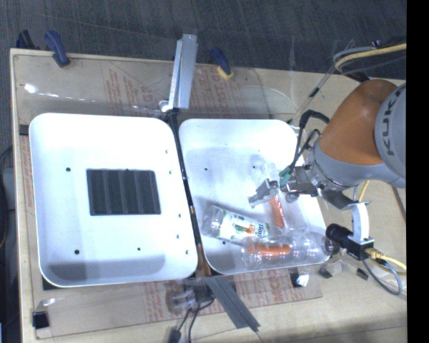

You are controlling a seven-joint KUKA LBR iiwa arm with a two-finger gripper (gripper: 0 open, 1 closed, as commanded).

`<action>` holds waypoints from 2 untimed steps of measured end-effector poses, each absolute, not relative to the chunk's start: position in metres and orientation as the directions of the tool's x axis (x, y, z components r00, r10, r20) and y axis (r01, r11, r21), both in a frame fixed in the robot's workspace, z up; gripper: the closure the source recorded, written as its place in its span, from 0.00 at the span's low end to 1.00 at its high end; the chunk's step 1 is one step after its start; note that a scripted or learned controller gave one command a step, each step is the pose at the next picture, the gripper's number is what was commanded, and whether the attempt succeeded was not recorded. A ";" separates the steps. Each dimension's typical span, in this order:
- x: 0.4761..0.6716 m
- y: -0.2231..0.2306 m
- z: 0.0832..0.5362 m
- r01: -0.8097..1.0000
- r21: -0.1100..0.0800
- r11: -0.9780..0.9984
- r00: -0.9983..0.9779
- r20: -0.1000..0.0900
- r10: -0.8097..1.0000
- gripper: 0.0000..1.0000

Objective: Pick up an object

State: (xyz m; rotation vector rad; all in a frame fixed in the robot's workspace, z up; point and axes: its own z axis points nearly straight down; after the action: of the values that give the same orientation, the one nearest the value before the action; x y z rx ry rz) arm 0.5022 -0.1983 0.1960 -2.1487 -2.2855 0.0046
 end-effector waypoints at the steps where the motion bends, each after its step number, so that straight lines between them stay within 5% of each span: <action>1: 0.509 -0.175 0.100 0.962 -0.005 0.273 -0.273 0.003 0.962 0.00; 2: 0.477 -0.186 0.176 0.970 -0.002 0.245 -0.245 0.002 0.970 0.00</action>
State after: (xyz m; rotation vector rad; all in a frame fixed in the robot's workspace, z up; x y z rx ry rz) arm 0.4765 -0.1856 0.1762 -1.9287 -2.4765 0.0014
